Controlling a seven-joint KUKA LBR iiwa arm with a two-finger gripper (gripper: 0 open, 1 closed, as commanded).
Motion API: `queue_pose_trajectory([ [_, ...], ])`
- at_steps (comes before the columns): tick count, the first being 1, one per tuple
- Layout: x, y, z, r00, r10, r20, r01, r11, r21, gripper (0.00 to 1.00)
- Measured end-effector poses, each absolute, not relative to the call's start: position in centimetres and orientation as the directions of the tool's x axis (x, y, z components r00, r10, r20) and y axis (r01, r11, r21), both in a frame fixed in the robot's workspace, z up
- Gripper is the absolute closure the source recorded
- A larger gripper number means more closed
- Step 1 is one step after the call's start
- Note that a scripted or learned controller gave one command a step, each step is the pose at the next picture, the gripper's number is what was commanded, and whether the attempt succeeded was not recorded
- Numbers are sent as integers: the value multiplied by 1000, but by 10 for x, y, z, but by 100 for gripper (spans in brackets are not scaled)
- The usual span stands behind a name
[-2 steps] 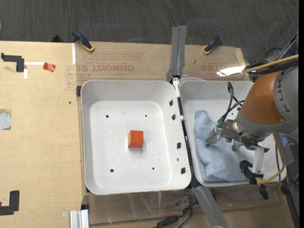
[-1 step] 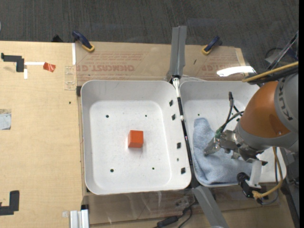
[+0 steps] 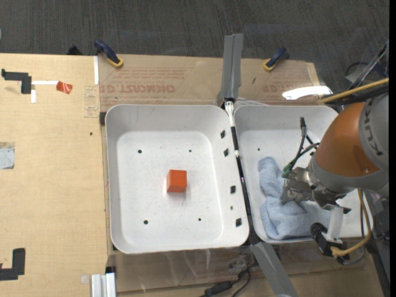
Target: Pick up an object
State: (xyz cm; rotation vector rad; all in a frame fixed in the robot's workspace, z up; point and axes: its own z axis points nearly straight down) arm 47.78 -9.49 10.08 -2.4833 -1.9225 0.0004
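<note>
Arm's down in the right bin [image 3: 247, 166], jaws [image 3: 291, 193] buried against the light blue cloth [image 3: 278, 218] — can't tell if they're closed. Orange block [image 3: 177, 180] sits alone in the left bin [image 3: 124, 184].

You have two white bins [image 3: 117, 166] on the bench. You can count one orange cube [image 3: 177, 181] and one light blue cloth [image 3: 278, 212].

Robot lab: clamped cardboard [image 3: 185, 82], white bins [image 3: 114, 166].

Two white bins [image 3: 117, 166] on cardboard [image 3: 161, 85], blue clamps [image 3: 108, 52].
</note>
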Motion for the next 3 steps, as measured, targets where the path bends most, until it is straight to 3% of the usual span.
queue_pose_trajectory([
  [1, 477, -24, 190, 556, 831, -3, 831, -556, -3, 100],
  [2, 513, 10, 190, 744, 668, -6, 668, -744, -2, 100],
  [3, 480, -67, 202, 682, 731, -5, 731, -682, -4, 100],
])
